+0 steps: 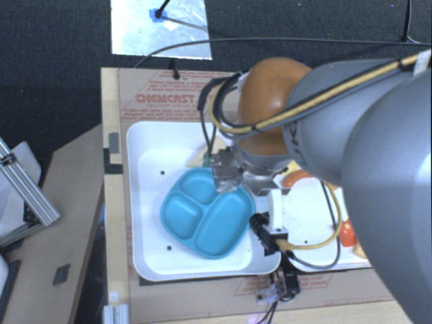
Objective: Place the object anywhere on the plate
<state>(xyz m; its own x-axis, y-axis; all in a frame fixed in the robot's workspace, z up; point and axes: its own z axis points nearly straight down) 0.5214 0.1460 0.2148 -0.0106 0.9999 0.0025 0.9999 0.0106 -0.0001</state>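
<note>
A blue divided plate (202,214) lies in the left white bin (152,181), tilted on the diagonal. My gripper (226,174) hangs over the plate's upper right rim, and the grey wrist and its orange band (266,100) hide most of it. Whatever is under it is hidden. An orange object (295,178) peeks out from beneath the arm at the right bin's near-left corner. A second orange piece (346,233) lies further right in that bin.
The right bin (307,214) is largely covered by the arm. A black cable clip (264,231) and yellow cable hang over the wall between the bins. A cardboard sheet (162,96) lies behind the bins, and a foil square (158,19) beyond it.
</note>
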